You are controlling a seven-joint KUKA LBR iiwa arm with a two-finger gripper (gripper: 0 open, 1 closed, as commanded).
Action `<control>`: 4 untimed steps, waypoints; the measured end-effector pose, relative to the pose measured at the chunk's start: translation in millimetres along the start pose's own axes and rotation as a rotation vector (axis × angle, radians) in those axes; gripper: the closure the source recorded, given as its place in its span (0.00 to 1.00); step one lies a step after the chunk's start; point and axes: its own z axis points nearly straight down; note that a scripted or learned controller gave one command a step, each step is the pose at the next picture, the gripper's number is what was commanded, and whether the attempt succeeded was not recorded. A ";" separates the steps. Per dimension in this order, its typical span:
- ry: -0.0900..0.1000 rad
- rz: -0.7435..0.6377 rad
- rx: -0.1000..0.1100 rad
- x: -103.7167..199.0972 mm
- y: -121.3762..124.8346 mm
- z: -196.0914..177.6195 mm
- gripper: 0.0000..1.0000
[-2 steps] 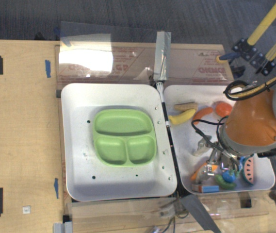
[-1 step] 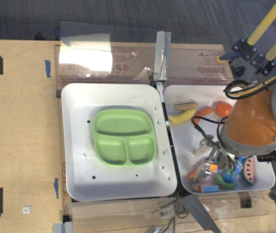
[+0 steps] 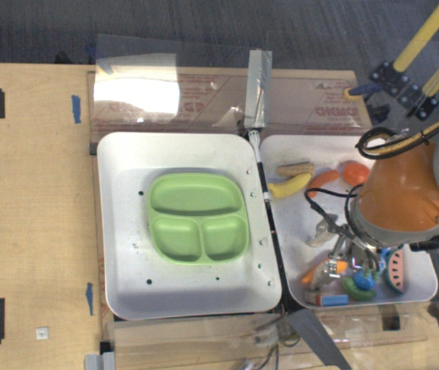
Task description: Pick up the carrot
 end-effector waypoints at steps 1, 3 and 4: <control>-0.004 -0.287 -0.003 -1.0 1.8 -0.3 0.00; 0.006 -0.621 -0.003 -18.6 5.8 -1.5 1.00; 0.004 -0.782 -0.006 -28.3 78.3 -96.9 1.00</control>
